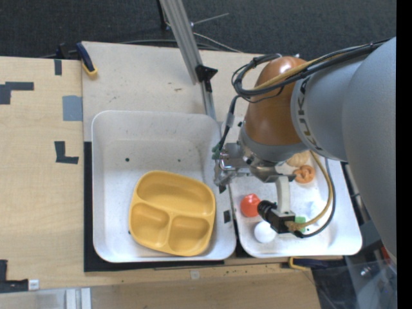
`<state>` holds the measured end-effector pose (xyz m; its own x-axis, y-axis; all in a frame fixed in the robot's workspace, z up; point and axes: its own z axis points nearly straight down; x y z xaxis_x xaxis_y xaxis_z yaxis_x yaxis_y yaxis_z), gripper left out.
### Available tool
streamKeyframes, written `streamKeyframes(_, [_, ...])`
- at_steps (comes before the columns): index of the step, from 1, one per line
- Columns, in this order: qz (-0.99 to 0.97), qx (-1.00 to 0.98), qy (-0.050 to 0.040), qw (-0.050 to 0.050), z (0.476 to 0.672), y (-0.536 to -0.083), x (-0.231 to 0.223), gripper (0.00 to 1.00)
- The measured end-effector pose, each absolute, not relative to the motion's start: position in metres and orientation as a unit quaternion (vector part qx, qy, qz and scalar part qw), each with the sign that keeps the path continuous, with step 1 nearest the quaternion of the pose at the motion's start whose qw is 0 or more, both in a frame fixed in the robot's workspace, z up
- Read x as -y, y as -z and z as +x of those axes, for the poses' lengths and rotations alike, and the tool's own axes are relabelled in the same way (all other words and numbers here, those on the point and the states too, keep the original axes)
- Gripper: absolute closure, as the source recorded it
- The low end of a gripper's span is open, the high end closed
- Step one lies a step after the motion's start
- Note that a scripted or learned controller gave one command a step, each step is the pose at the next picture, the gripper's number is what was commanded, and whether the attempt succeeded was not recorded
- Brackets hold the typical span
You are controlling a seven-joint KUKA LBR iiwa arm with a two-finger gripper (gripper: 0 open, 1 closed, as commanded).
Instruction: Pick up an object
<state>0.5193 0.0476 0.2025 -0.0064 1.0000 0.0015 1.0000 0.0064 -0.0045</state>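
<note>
The gripper (224, 171) is seen low over the seam where the two bins meet, right at the inner wall of the right bin (344, 240). The grey arm (360, 95) bulks over most of that bin. Nothing can be made out in its grasp, and how far open it stands cannot be told from this angle, since the wrist body hides the working end.

Candidates are noted. A small red object (250, 205) lies in the right bin, near the gripper and toward the front. A white ball (263, 232) sits just beside it, closer to the bin's front edge. An orange-tan piece (302, 172) is glimpsed under the arm, farther right. In the left bin (106, 172) a yellow divided plate (172, 212) lies flat toward the front right corner, close to the dividing wall.

The step in hand is judged to be the approach: no object appears lifted yet. The red object looks the nearest target. For a clean pick, the gripper would best be centred squarely over it before descent and kept clear of the bin wall, so that the rim is not struck. The ball is likely to roll away if touched off-centre, so it should be straddled evenly. The plate, wide and flat, could probably be taken only by its rim, and is judged the poorer choice. A slow, straight lift is advised once closure is made.
</note>
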Motion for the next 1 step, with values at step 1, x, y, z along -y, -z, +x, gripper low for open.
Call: streamKeyframes(1, [-0.705, 0.709, -0.0002, 0.001, 0.5034, -0.2201, -0.0855, 1.0])
